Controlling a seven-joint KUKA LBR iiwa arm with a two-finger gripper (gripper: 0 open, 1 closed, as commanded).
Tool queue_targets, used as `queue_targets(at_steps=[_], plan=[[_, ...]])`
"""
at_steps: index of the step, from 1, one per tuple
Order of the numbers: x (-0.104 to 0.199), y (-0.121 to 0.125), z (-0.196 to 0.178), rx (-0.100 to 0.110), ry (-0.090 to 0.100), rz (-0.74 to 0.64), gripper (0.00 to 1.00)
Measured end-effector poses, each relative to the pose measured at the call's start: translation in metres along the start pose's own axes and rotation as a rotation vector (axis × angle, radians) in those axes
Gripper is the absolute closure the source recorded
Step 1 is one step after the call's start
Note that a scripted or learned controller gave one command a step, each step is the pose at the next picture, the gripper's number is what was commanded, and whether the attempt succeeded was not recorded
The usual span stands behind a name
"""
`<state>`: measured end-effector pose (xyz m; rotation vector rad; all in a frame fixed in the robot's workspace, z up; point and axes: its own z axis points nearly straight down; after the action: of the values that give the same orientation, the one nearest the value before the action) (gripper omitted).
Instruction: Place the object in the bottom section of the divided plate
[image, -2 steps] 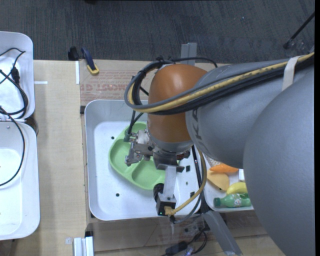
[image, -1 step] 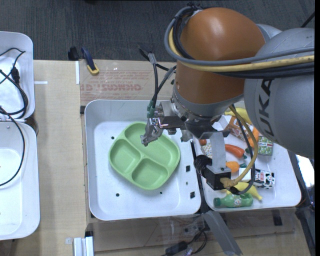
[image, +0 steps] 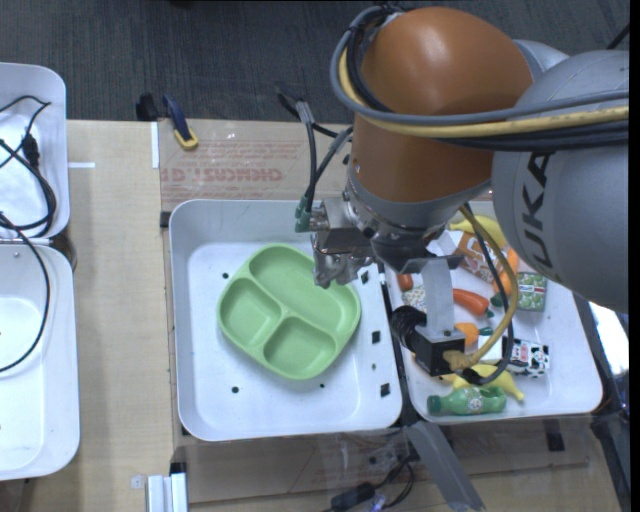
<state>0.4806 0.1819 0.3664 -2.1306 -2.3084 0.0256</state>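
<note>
The arm (image: 450, 130) reached in from the right and hung low over the seam between the two bins, its orange band filling much of the upper view. The hand (image: 330, 262) sat just above the right rim of the green plate (image: 290, 312), at the edge of the plate's upper section. Whether the hand was open or closed could not be told, and nothing could be seen in it.

The plate lay in the left bin (image: 200, 400), tilted on the bin floor, with three sections: one long one along its upper left and two smaller ones toward the lower right. All three showed bare green.

The right bin (image: 585, 390) held a jumble of toy food, partly hidden by the arm. A green bottle (image: 468, 402) lay on its side near the front wall, with a banana (image: 495, 378) just behind it. A carrot (image: 470, 299) lay further back, beside a small green-and-white carton (image: 531, 291). A black-and-white box (image: 528, 358) sat near the banana's right end. Another yellow piece (image: 487, 228) showed at the back, under the arm. Which of these was the task's object could not be told.

A black block (image: 434, 350) on the arm's mount hung over the right bin's left edge. Cardboard (image: 240, 165) lay on the table (image: 110, 260) behind the left bin.
</note>
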Motion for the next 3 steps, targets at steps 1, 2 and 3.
queue_targets(at_steps=[1,2,3], plan=[[0.003,-0.001,0.094,-0.005,0.007,-0.005,1.00],[-0.062,0.019,0.142,-0.005,0.008,-0.053,1.00],[-0.111,-0.010,0.177,-0.006,0.009,-0.353,1.00]])
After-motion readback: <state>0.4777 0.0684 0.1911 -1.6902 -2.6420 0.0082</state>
